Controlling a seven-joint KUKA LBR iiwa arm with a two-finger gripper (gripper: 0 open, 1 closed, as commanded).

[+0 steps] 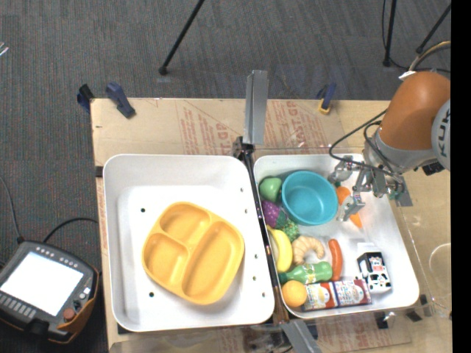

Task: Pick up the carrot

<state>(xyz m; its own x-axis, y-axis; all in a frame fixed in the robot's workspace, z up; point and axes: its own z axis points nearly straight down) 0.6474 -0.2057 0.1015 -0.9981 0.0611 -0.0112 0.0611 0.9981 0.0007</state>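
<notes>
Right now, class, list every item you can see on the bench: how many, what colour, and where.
Bins: 2, white, side by side.
Divided plate: 1, yellow, left bin.
Bowl: 1, teal, right bin, far end.
Carrot: 1, orange, right of bowl, under gripper.
Banana: 1, yellow, right bin's left side.
Toy cow: 1, black-and-white, right bin, near corner.
Gripper: 1, grey, over carrot.

We noted that the arm (416, 116) carried a rounded orange band above a grey wrist section. Black lettering marked the grey shell beside the band. Black cables looped from the wrist. The gripper (356, 199) below consisted of small grey metal parts.
</notes>
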